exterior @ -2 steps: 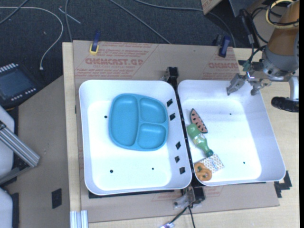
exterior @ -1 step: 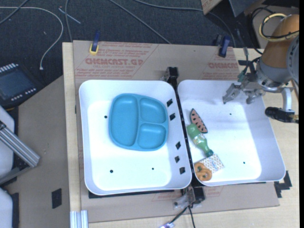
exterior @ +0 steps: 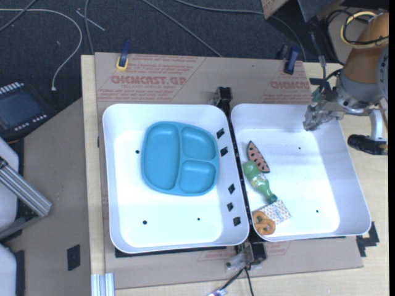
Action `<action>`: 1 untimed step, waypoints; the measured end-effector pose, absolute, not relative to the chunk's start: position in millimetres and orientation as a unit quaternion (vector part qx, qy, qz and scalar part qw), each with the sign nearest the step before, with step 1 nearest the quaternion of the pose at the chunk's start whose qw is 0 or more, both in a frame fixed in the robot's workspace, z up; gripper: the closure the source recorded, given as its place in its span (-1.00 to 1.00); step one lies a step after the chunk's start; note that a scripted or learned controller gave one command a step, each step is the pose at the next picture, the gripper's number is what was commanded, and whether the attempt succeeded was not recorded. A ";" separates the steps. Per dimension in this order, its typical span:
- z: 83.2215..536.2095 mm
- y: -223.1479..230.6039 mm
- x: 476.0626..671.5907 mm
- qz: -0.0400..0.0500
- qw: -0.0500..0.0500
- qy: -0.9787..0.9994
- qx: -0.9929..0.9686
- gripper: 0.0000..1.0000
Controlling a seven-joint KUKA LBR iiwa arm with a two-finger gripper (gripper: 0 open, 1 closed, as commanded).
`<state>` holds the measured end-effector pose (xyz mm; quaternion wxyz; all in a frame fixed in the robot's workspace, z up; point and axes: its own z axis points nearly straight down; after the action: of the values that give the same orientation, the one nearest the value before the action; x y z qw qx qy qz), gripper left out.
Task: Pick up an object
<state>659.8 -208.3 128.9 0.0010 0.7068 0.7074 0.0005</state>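
In the right bin (exterior: 333, 184), along its left wall, lie three small things: a watermelon slice (exterior: 257, 156), a green bottle-shaped toy (exterior: 259, 179) and a pizza-slice packet (exterior: 271, 216). My gripper (exterior: 313, 121) hangs over the far right corner of that bin, well away from all three. Nothing shows between its fingers.
The left bin (exterior: 123, 221) holds a blue divided plate (exterior: 180, 158). A black divider with clips (exterior: 229, 165) runs between the bins. Blue clamps (exterior: 124, 56) (exterior: 290, 59) hold the cardboard base at the back. Cables lie on the floor beyond.
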 end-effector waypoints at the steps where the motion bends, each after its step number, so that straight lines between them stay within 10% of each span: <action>1: 175.5 -212.3 655.8 0.001 0.003 0.707 0.707 1.00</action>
<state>655.8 -212.3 175.5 0.0026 0.7072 0.7070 0.0012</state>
